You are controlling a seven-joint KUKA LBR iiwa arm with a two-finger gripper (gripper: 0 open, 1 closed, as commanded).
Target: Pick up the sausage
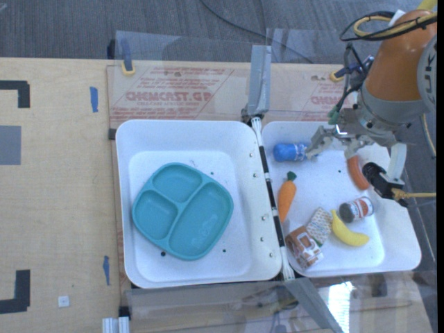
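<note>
Two bins on counter; sausage (357,173) lies in right bin (402,252), near far right corner, beside banana (349,232). Claw (338,143) hangs over bin's far edge by blue bottle (288,151), fingers spread, empty. Nothing grasped yet; approach, grip, lift all remain.

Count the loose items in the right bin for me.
6: a blue bottle at the back-left, an orange carrot below it, a reddish-orange sausage at the right, a small can, a yellow banana and a brown packet in front. The arm may hide more.
</note>
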